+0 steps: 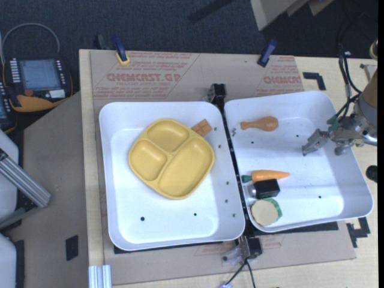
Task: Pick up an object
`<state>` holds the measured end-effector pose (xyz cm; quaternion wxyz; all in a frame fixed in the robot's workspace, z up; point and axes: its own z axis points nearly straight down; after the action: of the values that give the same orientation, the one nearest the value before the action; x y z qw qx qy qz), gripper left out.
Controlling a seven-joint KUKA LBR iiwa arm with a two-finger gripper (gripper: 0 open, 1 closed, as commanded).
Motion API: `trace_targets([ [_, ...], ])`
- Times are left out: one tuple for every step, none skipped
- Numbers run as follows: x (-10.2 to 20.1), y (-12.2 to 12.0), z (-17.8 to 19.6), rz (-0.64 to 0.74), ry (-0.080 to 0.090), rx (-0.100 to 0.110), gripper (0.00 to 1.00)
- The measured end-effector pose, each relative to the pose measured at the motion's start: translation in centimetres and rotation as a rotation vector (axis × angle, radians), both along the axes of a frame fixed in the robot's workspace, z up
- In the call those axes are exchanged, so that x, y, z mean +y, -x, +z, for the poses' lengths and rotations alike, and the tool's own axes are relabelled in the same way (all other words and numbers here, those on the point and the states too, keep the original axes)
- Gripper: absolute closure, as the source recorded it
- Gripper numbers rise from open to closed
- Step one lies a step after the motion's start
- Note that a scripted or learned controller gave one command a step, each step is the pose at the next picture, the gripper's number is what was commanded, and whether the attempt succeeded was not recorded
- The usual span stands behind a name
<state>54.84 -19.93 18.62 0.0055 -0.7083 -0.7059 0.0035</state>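
The right bin [336, 212] holds a tan drumstick-shaped toy [260, 124] near its far left, an orange carrot [270, 175], a black block [266, 188] just below it, and a round beige disc with a green rim [266, 212] at the near left corner. My gripper [324, 148] hangs over the right part of this bin, open, with nothing between its fingers. It is well to the right of all these objects. The left bin [120, 221] holds a yellow divided plate [171, 158] with a small brown block [201, 126] at its far right edge.
The two bins meet at a black clamp strip [231, 161] down the middle. Cables [347, 71] run down behind the arm at the right. A handheld control pendant [37, 80] lies off the bench at the far left.
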Motion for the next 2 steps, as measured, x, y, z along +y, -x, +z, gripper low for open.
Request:
trace_targets([
  [0.0, -0.3, 0.7, 0.003, 0.003, -0.013, 0.0],
  [0.7, -0.3, -5.5, 0.004, 0.0, -0.005, 0.0],
])
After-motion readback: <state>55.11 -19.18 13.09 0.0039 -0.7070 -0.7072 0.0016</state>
